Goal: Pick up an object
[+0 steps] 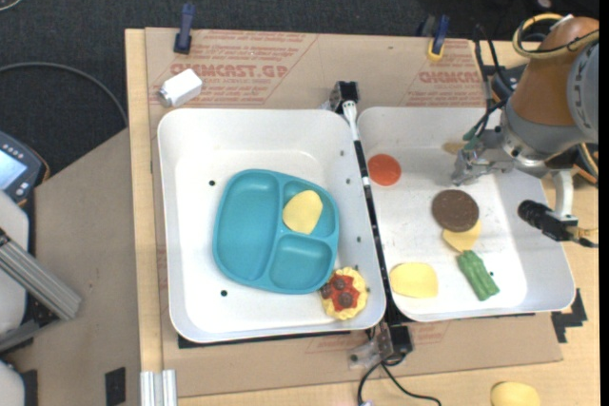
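Note:
My gripper (pixel 469 164) hangs over the back of the right bin (pixel 419 133), below the grey arm with its orange band. It holds nothing that I can see. Just in front of it lies a brown round patty (pixel 455 208), with a small yellow piece (pixel 462 239) at its near edge. An orange disc (pixel 384 169) lies to the gripper's left, near the divider. A green stick-like object (pixel 479 275) and a flat yellow object (pixel 414 280) lie at the front of the right bin.
The left bin (pixel 190 166) holds a blue compartment tray (pixel 249 233) with a yellow piece (pixel 304 211) in it, and a red and yellow item (pixel 344 292) sits at the bin's front right corner. A black cable clip (pixel 544 218) juts from the arm.

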`<state>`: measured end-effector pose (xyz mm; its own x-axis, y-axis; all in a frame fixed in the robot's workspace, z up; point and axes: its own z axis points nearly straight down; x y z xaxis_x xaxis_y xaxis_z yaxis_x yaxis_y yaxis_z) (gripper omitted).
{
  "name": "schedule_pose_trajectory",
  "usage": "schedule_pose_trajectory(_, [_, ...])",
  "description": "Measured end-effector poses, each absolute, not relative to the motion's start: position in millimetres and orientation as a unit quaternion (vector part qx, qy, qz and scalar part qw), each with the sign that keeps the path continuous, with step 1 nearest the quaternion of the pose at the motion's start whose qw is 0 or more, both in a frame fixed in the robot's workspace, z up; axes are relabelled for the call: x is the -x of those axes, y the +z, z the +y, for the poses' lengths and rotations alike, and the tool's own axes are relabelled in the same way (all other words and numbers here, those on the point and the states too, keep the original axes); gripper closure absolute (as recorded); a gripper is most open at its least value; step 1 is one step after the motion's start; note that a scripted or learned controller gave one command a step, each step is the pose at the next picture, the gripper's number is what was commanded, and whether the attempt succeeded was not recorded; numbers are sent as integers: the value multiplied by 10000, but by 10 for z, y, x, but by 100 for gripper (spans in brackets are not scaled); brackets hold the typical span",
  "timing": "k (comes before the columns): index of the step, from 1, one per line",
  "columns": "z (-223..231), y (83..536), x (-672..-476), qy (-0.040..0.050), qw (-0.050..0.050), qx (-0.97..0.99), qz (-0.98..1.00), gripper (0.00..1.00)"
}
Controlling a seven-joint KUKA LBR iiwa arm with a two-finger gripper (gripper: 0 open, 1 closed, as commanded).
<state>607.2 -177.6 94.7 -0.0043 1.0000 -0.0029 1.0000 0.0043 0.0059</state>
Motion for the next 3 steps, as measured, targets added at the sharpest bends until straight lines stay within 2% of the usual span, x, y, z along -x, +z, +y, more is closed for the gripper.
schedule_pose_trajectory(1, [-1743,2714,-6492,57,107,-7058,7083,100])
schedule_pose_trajectory(2, [-2270,4725,-6310,37,117,-7082,7059,100])
schedule_pose_trajectory(3, [-2248,5419,-5612,22,62,-7081,7061,100])
